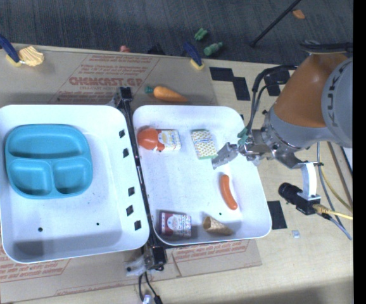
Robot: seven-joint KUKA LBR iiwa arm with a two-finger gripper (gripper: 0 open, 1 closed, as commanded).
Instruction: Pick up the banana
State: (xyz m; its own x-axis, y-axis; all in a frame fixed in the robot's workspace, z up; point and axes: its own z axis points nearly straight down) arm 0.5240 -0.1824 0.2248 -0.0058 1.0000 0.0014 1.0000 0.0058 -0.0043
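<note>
Banana cannot be told apart with any certainty among the items. The closest match in colour is a tan-yellow wedge [216,225] at the near edge of the right bin [249,217].

The grey arm [309,106] comes in from that bin's right side. A left bin [63,242] sits touching the right bin's left wall and holds a blue divided tray [49,160].

The gripper [224,156] hangs over the right bin's right half (whether it is open or closed, I cannot tell). Inside the right bin lie:
- a dark red box [175,223] just left of the wedge
- a red-and-white carton [159,139] toward the far left
- a patterned packet [203,143] just left of the gripper
- a sausage [228,192] below the gripper

A carrot [167,94] lies just beyond the right bin's far rim.
</note>
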